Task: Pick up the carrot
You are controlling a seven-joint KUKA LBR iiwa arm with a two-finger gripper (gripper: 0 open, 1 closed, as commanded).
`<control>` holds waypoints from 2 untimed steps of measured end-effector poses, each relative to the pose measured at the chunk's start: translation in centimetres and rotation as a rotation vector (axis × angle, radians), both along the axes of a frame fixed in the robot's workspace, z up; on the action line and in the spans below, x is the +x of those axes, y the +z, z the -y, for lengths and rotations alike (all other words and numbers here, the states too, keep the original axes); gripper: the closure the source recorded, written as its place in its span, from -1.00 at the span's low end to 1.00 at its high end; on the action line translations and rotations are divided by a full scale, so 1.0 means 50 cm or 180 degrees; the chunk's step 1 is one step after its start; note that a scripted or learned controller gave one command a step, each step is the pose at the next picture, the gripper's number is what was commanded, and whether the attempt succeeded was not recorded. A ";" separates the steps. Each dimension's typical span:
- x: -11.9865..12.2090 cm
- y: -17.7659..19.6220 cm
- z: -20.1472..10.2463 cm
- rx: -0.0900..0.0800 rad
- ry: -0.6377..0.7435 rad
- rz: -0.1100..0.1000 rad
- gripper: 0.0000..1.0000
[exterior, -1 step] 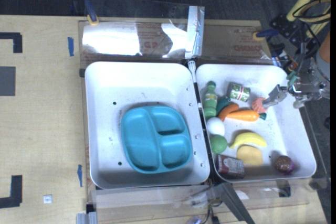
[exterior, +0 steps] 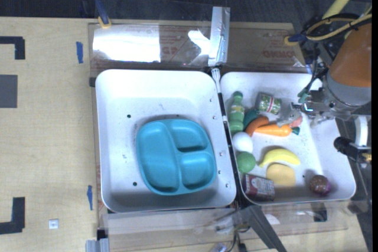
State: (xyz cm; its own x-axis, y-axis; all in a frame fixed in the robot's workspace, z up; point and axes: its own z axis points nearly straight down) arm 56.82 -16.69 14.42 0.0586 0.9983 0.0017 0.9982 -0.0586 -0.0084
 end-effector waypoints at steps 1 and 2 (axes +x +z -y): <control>0.018 -0.095 -0.022 -0.0013 0.0031 0.0047 -1.00; -0.140 -0.114 -0.076 -0.0003 0.0386 0.0039 -1.00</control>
State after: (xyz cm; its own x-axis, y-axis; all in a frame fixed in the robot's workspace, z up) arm 49.82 -12.88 8.72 -0.0626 0.9980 0.0008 0.9980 0.0626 0.0040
